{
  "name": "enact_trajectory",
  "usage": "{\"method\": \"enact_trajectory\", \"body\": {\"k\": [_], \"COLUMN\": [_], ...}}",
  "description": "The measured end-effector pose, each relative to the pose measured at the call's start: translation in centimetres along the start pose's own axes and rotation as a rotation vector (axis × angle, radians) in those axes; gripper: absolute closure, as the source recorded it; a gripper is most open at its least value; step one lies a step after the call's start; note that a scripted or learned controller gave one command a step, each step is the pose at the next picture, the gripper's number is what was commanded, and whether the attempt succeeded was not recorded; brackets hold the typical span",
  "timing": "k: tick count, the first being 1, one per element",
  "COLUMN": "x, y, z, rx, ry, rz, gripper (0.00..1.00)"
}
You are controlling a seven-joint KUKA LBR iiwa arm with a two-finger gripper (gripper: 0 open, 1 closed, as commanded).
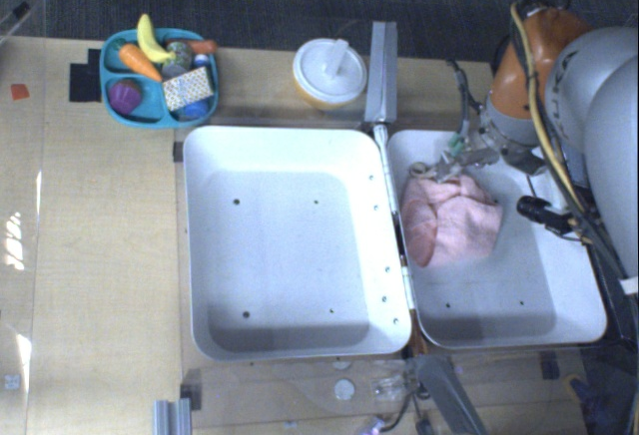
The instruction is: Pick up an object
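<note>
A crumpled pink cloth (pixel 449 220) lies in the right bin (pixel 519 308), against its left wall. My gripper (pixel 446 164) hangs at the cloth's far edge, just above or touching its top, with thin metal fingers pointing left. The grey arm with its orange band (pixel 524 74) comes in from the upper right. I cannot make out whether any cloth sits between the fingers.
The left bin (pixel 285 323) stands beside the right one. Behind the bins are a white lidded cup (pixel 330 72) and a blue tray of toy food (pixel 158 76). A black cable connector (pixel 544 214) juts over the right bin's right side.
</note>
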State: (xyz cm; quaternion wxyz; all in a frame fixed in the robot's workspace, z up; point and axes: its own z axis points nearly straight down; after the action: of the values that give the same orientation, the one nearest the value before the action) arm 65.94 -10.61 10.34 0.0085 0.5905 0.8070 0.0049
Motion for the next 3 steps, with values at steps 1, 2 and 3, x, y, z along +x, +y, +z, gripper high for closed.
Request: {"method": "enact_trajectory", "body": {"k": [1, 2, 3], "x": [0.0, 0.1, 3.8], "y": [0.0, 1.1, -2.7], "z": [0.0, 1.0, -8.4], "rx": [0.000, 0.018, 0.011], "ry": [0.000, 0.004, 0.006], "rz": [-0.001, -0.027, -0.049], "gripper": [0.00, 0.00, 0.00]}}
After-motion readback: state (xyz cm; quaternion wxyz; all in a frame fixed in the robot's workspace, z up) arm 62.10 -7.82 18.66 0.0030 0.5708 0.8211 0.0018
